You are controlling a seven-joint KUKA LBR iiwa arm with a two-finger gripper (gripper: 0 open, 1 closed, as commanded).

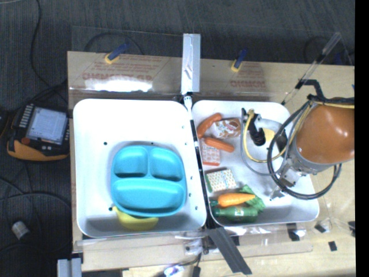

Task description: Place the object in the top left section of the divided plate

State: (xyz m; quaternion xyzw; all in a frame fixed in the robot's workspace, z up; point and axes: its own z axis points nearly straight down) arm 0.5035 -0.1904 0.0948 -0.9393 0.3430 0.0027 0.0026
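Orange-banded arm (323, 134) overhangs right bin's (300, 209) right edge, beside toy food (233, 201).

Two white bins are sitting on a tan bench (253, 77), the left bin (92, 154) and the right bin (300, 209) alike in their plain white. The divided plate (149, 178) is showing a bright sky blue all over, and a yellow object (136, 221) is peeking out from under its near edge. In the right bin, an orange carrot (233, 199) is lying over a dark green packet (236, 213), and a small box (221, 179) is showing a pale green and white checked pattern. Two sausage-like pieces (218, 145) are glowing reddish orange. The arm (326, 134) is showing its orange band, with black cables looping beside it. The floor (57, 16) is looking dark grey.
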